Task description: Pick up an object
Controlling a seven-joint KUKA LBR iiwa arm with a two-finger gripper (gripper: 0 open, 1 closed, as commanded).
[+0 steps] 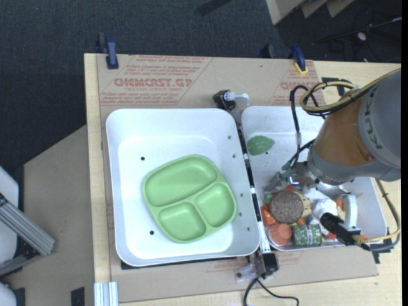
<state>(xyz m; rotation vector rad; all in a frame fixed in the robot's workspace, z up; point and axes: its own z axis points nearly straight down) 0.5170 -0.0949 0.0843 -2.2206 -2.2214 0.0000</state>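
Note:
The right bin (275,117) holds a cluster of small toy items at its near end. Among them are a round brown speckled disc (287,206), a red-orange piece (279,234), a small green packet (307,235) and a white piece (325,206). A flat green leaf-shaped piece (260,145) lies apart, toward the far end. My gripper (291,178) hangs low over the pile, just beyond the brown disc, with the grey arm and its orange band covering the bin's right half. Nothing shows between the fingers.
The left bin (127,132) holds a pale green divided plate (188,197) at its centre. A ridge where the two bin walls meet (245,164) runs just left of the gripper. Blue clamps (111,50) hold the brown board at the bench's far edge.

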